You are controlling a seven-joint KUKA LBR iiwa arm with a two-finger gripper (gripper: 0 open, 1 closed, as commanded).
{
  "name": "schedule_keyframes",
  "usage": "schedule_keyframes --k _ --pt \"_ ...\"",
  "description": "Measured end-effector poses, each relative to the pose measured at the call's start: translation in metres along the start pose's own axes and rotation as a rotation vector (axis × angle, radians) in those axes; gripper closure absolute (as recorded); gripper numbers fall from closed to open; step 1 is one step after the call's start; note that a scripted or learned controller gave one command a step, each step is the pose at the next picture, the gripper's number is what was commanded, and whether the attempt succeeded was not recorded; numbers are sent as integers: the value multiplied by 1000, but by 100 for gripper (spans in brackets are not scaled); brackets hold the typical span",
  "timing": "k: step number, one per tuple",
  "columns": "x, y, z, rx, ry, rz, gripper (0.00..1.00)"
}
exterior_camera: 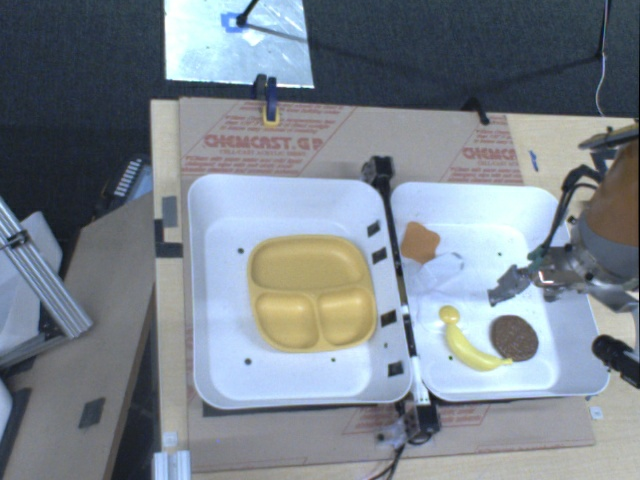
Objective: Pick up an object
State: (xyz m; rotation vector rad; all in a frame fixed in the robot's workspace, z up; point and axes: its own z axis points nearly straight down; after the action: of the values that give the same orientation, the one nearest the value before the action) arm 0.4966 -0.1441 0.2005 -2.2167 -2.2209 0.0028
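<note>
The right bin (480,388) holds several objects. A yellow banana (468,344) lies near its front, with a round brown cookie (514,337) just to the right of it. An orange flat piece (421,240) sits at the bin's back left, and a small clear plastic item (441,269) lies in front of that piece. My gripper (508,287) hangs over the middle of the right bin, above and slightly behind the cookie, and its dark tip points left. I see nothing held in it.
In the left bin (215,268) sits a yellow divided plate (309,292). A black divider with clips (390,268) runs between the two bins. The grey arm (610,238) enters over the right bin's right wall. Cardboard lines the bench under the bins.
</note>
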Motion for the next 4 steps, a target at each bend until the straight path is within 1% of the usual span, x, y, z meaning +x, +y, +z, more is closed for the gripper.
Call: schedule_keyframes --k 2,3,4 --pt "15 6 91 -1 0 1 0" --pt "14 8 79 -6 -2 2 100" --pt "9 9 35 -10 -3 -1 100"
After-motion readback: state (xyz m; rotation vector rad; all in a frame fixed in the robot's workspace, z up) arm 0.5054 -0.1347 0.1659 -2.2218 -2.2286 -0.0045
